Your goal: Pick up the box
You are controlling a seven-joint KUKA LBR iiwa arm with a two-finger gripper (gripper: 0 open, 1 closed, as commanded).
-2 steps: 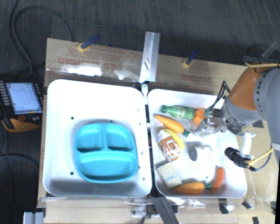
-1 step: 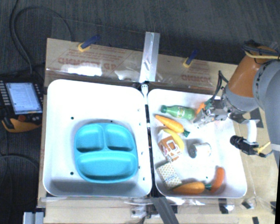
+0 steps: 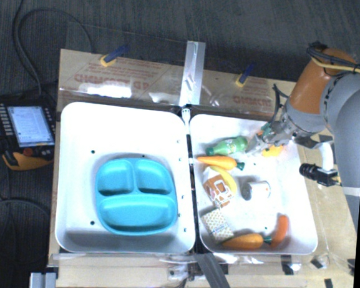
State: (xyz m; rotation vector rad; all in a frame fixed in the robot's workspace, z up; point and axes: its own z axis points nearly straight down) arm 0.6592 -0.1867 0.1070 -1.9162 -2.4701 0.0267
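Right bin (image 3: 300, 201): box (image 3: 218, 190) lies well apart from the fingers (image 3: 263, 139) (spread unclear).

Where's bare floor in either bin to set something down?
Left bin: the bare band all round the blue tray, widest on its left. Right bin: the strip right of the grey cup. Its left half is crowded: box, banana, carrot.

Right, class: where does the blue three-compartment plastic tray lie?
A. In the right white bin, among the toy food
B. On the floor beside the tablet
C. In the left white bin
C: the blue three-compartment plastic tray lies flat in the left white bin, apart from the toy food.
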